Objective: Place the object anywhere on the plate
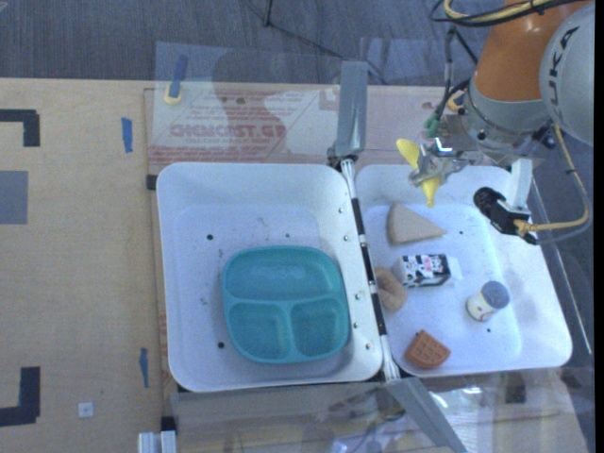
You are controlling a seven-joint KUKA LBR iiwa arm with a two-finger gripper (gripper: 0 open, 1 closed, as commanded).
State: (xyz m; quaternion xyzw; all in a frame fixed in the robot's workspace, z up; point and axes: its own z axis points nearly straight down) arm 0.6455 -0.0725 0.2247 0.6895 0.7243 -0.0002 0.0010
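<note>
Above right bin's far edge (453, 170), two-finger gripper (433, 166) clamped on slim yellow banana-shaped toy (421, 166); thin hold, could slip before reaching teal three-compartment plastic plate (283, 303).

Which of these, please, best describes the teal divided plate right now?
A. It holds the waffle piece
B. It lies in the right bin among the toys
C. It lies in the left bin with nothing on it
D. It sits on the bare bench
C: the teal plate lies in the left bin, its three compartments bare; the waffle piece lies in the right bin.
</note>
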